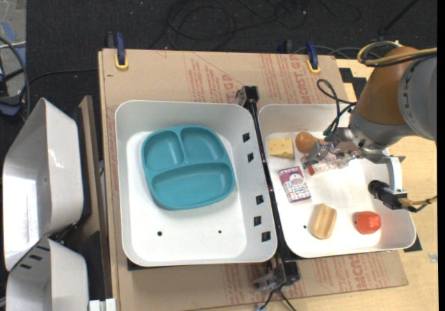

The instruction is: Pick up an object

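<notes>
The right bin (400,233) holds a yellow cheese wedge (281,147), an orange ball (304,140), a purple and white packet (295,184), a tan bread roll (322,221) and a red tomato-like piece (367,222). My gripper (321,156) reaches in from the right and sits low in the bin, just right of the orange ball and above the packet. Its tip is a small cluttered shape, and nothing clearly sits in it.
The left bin (139,233) carries a teal divided plate (188,166). A black divider bar (263,170) runs between the bins. The grey and orange arm (393,101) covers the right bin's upper right corner. Cables lie beyond the cardboard-covered bench (208,73).
</notes>
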Controlling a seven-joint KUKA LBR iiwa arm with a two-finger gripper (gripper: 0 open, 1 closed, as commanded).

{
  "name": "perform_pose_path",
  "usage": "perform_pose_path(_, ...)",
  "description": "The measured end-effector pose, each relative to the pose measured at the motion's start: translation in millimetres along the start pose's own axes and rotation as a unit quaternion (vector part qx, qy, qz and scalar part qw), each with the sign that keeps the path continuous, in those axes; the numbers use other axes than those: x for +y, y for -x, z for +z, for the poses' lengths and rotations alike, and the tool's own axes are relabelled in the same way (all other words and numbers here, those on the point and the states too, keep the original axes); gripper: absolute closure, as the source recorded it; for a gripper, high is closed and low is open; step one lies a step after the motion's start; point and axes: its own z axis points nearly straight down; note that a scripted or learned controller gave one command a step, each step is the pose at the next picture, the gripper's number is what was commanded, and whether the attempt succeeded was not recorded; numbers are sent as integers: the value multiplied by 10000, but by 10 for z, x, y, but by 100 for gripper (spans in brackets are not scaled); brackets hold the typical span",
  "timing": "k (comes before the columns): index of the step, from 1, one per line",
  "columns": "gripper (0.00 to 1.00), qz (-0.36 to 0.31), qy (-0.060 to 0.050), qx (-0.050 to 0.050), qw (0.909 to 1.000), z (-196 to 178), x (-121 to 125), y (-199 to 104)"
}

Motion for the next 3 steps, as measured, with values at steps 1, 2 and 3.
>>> perform_pose_path(1,0,8,63,-34,10000,77,29,22)
perform_pose_path(2,100,-2,122,-27,9999,-56,64,7)
perform_pose_path(3,100,-9,55,-16,10000,-691,39,9)
